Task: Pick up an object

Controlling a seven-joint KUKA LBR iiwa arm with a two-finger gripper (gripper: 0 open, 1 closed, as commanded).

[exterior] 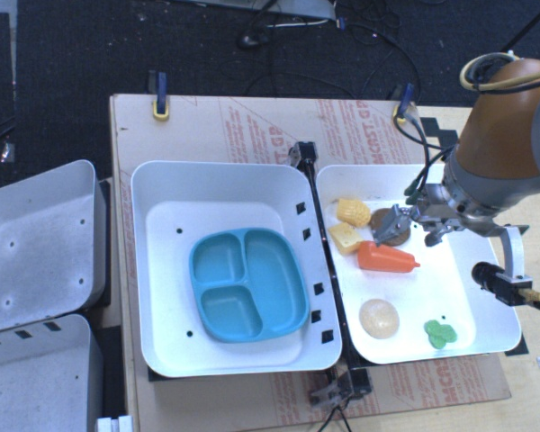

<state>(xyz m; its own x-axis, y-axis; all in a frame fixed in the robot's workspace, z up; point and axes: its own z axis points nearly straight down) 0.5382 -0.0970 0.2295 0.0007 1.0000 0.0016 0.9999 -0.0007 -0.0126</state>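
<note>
On the left side of the bench sits one shallow white plastic bin (153, 241), and in it a single turquoise plastic tray with three compartments (248, 283), lying flat and a little askew. Nothing else lies in that bin that I can make out.

Next to it, past the black divider, is the second white bin (486, 318), and this is where the pickable things are. I count six: one yellow corn-like toy (352, 211) near the far left corner, one pale yellow wedge-shaped piece (344, 236) just in front of it, one small brown round piece (384, 219) beside the corn, one orange plastic carrot (387, 257), one cream-coloured ball (379, 318) nearer the front, and one small green leafy piece (440, 333) by the front right.

The two-finger gripper (394, 226) hangs low at the end of the grey and orange arm (499, 151), which comes in from the right. Its tips are right over the brown piece and just behind the carrot. The carrot lies directly in front of the tool, its long axis running left to right across the bin, thick end left, point to the right. Whether the fingers are apart or together I cannot tell from here, and I see nothing clearly held between them.
</note>
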